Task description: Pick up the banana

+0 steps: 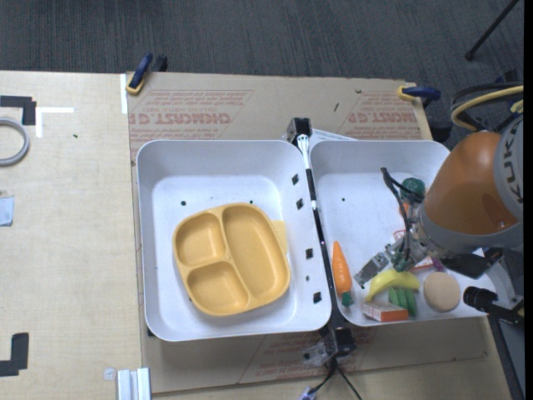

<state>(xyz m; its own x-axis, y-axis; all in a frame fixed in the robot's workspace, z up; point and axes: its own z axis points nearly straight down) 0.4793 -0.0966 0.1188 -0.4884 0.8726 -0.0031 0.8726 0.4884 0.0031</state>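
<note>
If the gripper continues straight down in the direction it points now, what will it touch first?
Most likely the banana: the gripper points down into the right bin just above its upper end. Depth is unclear from this slanted view, so it could graze the green item beside the banana instead.

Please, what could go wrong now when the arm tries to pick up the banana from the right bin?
1. The banana lies packed against a green item and a round bun, so the gripper might catch a neighbour.
2. It lies near the bin's front wall, leaving little room.
</note>
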